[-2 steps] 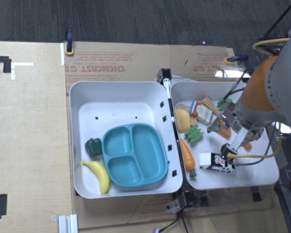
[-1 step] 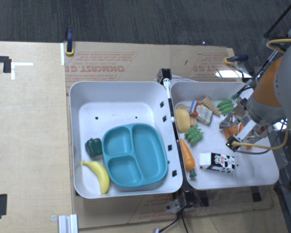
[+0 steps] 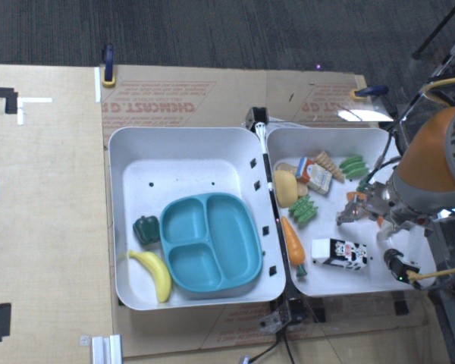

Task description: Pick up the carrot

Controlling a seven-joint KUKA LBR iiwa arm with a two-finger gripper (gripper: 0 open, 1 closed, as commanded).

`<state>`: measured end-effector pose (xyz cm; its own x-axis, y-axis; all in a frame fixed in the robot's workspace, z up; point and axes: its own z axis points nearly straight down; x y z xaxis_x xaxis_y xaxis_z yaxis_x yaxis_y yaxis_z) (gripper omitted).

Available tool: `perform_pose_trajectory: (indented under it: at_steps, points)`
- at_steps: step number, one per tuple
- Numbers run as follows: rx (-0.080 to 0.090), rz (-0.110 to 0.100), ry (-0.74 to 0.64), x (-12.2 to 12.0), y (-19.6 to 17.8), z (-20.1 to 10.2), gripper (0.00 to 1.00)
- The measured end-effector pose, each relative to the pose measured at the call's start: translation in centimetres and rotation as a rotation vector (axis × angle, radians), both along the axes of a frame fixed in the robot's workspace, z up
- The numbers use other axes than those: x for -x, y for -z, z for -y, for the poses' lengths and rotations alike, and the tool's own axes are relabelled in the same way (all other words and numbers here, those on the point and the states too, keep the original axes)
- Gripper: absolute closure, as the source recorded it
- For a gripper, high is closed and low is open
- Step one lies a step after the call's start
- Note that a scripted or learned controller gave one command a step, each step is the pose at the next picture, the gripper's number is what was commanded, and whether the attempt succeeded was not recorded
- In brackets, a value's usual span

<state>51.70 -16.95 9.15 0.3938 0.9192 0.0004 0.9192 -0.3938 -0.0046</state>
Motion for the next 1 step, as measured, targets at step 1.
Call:
perform_pose_trajectory:
  at_steps: [1]
  points:
    - [0.003, 0.000, 0.254, -1.46, 0.08, -0.05, 0.00]
